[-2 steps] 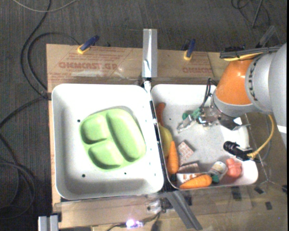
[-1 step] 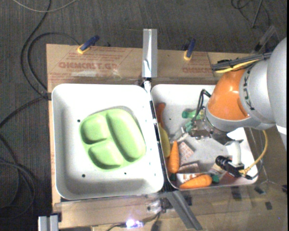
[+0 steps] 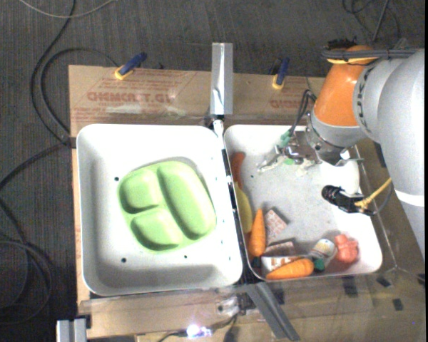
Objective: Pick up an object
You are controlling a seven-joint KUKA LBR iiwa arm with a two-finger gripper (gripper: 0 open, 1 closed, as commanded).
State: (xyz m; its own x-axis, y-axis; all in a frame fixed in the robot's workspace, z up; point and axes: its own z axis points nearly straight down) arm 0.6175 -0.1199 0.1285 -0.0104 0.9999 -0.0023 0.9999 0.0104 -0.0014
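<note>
Two bins [image 3: 93, 191]: green tray [image 3: 167, 205] left, carrots [image 3: 257, 232] right.

Two carrots [image 3: 257, 232] and small toys [image 3: 346, 248] crowd right bin's [image 3: 307, 191] front corner.

The right bin's [image 3: 235, 142] middle floor lies bare and passable. Carrots [image 3: 257, 232] and cartons [image 3: 274, 221] crowd its near-left corner. A green divided tray [image 3: 167, 204] takes most of the left bin [image 3: 93, 155], leaving only bare margins.

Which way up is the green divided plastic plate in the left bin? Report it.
Upside down: the green divided plastic plate shows three raised, rounded humps, not hollow compartments, lying on the left white bin.
</note>
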